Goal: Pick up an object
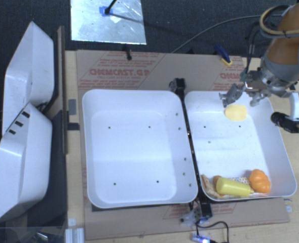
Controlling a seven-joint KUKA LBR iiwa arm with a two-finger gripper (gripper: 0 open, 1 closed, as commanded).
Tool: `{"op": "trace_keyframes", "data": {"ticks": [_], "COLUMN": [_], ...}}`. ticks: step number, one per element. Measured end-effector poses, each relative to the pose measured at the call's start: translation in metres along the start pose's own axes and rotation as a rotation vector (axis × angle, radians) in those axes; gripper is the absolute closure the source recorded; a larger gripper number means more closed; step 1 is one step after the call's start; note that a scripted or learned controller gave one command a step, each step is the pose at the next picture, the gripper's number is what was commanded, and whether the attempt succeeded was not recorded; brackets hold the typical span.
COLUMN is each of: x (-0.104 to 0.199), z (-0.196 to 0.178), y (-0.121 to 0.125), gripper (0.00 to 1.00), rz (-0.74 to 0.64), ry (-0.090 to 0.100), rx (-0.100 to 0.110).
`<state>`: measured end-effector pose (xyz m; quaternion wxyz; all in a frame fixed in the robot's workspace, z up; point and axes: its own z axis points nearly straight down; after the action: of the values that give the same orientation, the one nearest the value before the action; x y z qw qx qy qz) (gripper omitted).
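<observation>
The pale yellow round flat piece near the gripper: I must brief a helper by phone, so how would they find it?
Look in the right-hand white bin, at its far end, under the gripper. There lies the pale yellow round flat piece, alone on the bin floor. The yellow bottle-shaped object and orange round object cluster together at the near edge.

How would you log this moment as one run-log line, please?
pincer open above pale yellow disc | right bin | nothing held | orange fruit in near corner

Your arm enters from the right, wrist angled downward. Your end effector has its fingers spread apart.
</observation>
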<state>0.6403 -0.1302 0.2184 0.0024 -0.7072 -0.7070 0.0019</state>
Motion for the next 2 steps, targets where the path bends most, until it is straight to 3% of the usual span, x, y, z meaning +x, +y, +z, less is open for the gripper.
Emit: {"op": "trace_keyframes", "data": {"ticks": [1,2], "x": [0.000,-0.001], "z": [-0.004,0.059], "y": [0.001,0.000], "gripper": [0.00,0.00], "rz": [-0.001,0.000], "ry": [-0.001,0.000], "rx": [-0.007,-0.002]}}
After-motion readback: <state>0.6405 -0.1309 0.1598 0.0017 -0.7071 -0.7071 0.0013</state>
